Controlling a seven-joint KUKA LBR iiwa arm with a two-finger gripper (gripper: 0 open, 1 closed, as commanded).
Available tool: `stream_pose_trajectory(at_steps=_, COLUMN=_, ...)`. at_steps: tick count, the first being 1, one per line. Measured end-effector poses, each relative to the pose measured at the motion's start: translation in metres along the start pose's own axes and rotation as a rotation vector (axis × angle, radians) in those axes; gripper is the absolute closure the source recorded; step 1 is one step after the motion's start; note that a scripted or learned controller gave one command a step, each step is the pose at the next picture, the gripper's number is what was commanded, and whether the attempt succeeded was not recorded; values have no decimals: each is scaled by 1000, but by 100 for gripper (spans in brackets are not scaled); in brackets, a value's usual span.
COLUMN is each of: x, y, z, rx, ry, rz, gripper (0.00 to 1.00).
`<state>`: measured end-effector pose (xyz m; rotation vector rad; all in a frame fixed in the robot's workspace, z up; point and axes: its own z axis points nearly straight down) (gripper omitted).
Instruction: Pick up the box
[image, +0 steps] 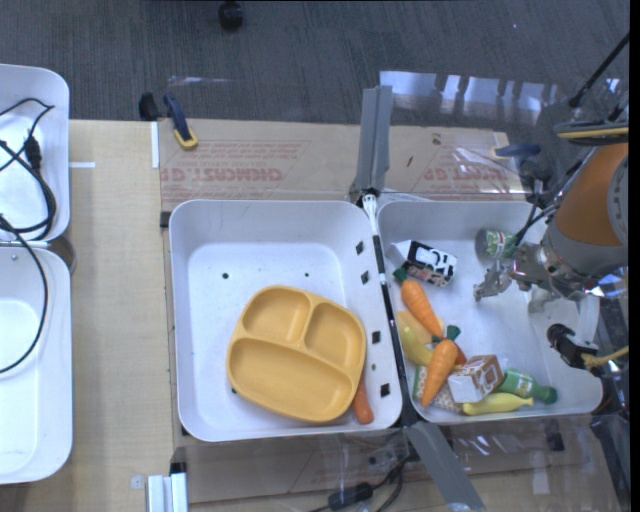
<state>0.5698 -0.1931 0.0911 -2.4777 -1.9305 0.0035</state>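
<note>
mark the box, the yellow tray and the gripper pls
box (476, 378): camera view, on its tilted top face, right bin.
yellow tray (297, 352): camera view, on the divider between its compartments, left bin.
gripper (492, 285): camera view, at the fingertips, above the right bin.

One fixed camera, high over the desk (110, 300), looking down at a slant.

It takes in both white bins whole: the left bin (190, 330) mid-frame, the right bin (520, 215) toward the right edge. Dark floor fills the top of the frame beyond the far edge. The arm (590, 215) enters at right, fairly near the lens.
</note>
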Motion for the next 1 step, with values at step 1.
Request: stream_pose_trajectory(at_steps=1, x=0, y=0, z=0, rx=0, ry=0, rz=0, gripper=0)
